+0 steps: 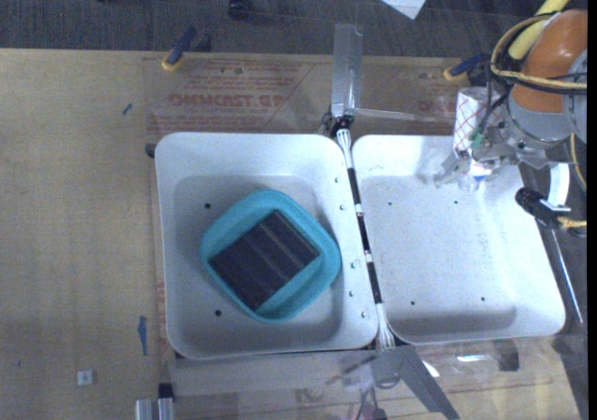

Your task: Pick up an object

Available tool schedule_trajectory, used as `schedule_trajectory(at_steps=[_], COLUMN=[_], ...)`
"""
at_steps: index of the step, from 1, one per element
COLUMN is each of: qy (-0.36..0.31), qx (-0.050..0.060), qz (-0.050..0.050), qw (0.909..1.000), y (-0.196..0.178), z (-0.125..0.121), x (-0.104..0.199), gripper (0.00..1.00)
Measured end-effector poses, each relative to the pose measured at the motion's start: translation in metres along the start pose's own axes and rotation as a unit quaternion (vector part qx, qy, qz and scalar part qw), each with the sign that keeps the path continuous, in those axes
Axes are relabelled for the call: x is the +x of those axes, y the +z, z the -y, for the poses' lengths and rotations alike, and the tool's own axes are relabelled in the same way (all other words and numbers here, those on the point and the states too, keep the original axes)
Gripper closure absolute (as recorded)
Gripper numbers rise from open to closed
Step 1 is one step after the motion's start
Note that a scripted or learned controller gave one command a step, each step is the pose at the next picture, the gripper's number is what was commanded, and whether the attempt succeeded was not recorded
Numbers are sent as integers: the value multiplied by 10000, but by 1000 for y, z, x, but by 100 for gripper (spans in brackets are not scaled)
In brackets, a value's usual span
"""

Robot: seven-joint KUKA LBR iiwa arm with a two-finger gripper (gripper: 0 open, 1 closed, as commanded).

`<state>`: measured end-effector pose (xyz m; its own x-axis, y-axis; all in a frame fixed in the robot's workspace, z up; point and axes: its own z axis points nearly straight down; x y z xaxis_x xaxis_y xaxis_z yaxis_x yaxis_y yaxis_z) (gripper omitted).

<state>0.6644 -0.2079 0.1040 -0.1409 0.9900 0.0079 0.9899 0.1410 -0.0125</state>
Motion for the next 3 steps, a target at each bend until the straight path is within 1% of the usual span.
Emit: schedule_trajectory(at_steps=[1, 2, 3], qy=[-2, -1166, -2208], qx=[-1, 42, -46], qz=[0, 31, 48], qw=[10000, 9932, 9753], y=[0, 15, 11], z=[0, 1, 11], x=[0, 10, 9], gripper=[0, 0, 0])
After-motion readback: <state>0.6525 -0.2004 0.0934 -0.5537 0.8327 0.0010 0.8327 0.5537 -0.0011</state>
